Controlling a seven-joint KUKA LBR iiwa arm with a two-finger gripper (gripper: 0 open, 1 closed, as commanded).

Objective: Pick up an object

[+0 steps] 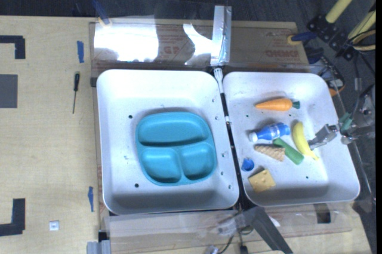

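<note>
No text is reading clearly anywhere in the camera view. Faint reddish printing is showing on the cardboard sheet point(271, 46) lying at the far side of the bench, behind the right bin point(343, 178); the letters are appearing upside down and too blurred to make out. Similar reddish marks are showing through the glare on the clear plastic sheet point(152, 37) behind the left bin point(113, 127), and these are also remaining illegible. No label, brand, number or sign is standing out legibly on the toys or on either bin.
</note>
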